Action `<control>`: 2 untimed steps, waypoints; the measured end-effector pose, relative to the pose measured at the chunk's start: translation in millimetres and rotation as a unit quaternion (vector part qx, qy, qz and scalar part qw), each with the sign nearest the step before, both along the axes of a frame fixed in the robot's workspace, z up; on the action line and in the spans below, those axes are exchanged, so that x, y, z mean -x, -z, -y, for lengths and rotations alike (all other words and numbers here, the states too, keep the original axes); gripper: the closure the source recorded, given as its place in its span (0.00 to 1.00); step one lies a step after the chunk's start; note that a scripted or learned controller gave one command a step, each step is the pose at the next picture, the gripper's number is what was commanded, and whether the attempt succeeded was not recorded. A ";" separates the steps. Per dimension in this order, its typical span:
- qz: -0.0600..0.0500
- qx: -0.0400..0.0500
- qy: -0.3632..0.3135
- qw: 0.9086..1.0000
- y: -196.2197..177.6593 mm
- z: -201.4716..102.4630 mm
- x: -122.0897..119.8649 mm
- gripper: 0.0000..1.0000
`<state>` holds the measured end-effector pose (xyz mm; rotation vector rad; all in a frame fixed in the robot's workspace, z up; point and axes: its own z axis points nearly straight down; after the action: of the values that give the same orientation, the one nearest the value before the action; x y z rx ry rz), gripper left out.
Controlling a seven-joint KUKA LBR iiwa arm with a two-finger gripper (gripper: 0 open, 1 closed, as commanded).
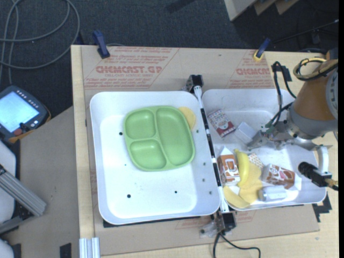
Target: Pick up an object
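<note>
While the gripper (pixel 263 138) hangs low in the right bin (pixel 236 98), I cannot tell its finger state. Nearest lie a clear packet (pixel 244 129) and red-white packet (pixel 221 122); the banana (pixel 244 168) sits further off. Centre over one item before closing.

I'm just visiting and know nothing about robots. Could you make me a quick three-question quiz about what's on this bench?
1. True or false: the green divided plate lies in the left bin.
2. Which bin does the gripper hover over? A) left B) right
3. Fill in: the banana lies in the ___ bin, beside an orange-and-white packet.

Key: 1 true; 2 B, the right bin; 3 right.
</note>
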<state>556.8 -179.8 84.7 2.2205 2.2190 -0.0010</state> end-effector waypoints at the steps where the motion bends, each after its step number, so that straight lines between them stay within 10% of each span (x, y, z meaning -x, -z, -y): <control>1: -0.001 -0.002 -0.001 1.000 0.2 -78.9 -2.8 0.00; 2: 0.000 -0.001 0.000 1.000 -0.1 -86.4 45.0 0.00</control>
<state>511.7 -93.4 84.8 2.2207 2.2205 0.0007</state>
